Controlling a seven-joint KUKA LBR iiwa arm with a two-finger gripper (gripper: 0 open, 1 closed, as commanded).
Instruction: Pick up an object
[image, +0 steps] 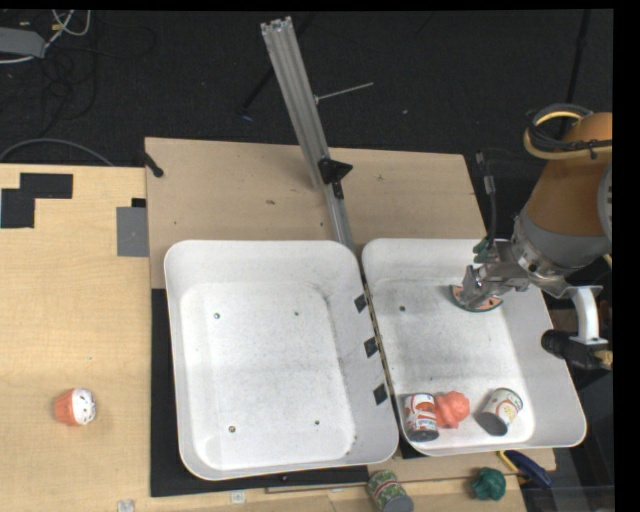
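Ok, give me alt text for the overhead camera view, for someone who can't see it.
The robot arm reaches in from the right, its gripper low over a small round object in the right bin. Two cans and an orange lump lie along that bin's near edge. An orange-and-white ball sits on the bench left of the left bin.

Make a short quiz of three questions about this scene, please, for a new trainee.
1. True or false: the claw is over the right bin.
2. Which lies off the bench's board, at far left? A) can B) orange ball C) green lump
3. Fill in: the left bin's floor holds ___ objects.

Key: 1 true; 2 B, the orange ball; 3 no.
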